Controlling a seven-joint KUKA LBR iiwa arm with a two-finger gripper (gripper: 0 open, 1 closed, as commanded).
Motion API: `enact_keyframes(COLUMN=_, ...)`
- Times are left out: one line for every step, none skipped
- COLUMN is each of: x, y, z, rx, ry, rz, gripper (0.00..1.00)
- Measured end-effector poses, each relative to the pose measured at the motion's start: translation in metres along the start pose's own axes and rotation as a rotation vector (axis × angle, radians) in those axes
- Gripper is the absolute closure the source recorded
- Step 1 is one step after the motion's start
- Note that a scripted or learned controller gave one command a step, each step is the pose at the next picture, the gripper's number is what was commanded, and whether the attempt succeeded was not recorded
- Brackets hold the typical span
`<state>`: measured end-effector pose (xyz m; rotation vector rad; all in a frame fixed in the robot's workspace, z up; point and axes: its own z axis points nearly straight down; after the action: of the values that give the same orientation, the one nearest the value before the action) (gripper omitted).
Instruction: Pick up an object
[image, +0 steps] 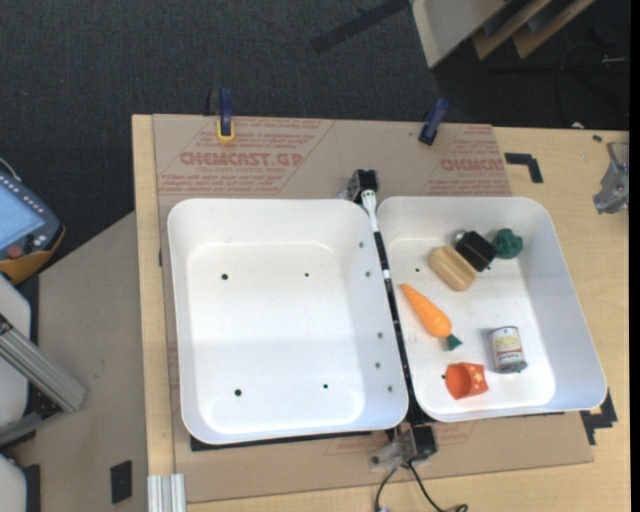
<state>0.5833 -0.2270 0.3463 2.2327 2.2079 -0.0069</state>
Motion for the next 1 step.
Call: enact_keyframes(x=0.0023, y=-0.0613, z=0.0288, rx=0.003, ry=0.005, rz=-0.008, gripper=1.0)
